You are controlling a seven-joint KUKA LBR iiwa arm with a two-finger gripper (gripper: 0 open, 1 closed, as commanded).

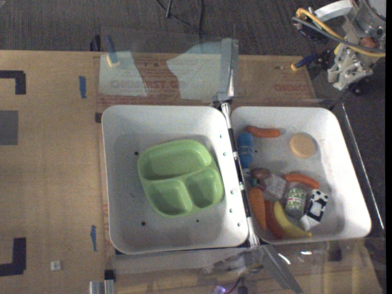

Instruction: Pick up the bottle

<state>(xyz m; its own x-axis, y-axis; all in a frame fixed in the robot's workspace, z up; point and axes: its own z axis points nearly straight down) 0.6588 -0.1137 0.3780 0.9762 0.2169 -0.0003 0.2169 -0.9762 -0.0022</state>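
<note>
A small blue bottle [245, 149] lies in the right bin [349, 164], close against its left wall, pointing toward the bin's far side. A little jar-like item with a green label [296, 200] sits among the toys near the front of that bin. My gripper [348, 71] hangs at the top right, beyond the right bin's far right corner and well away from the blue bottle. Nothing shows in its grasp.
The right bin also holds an orange sausage [263, 131], a tan disc [302, 145], a red sausage [301, 179], a carrot [258, 207], a banana [289, 223] and a black-and-white toy [316, 204]. A green divided plate [180, 176] lies in the left bin [119, 164].
</note>
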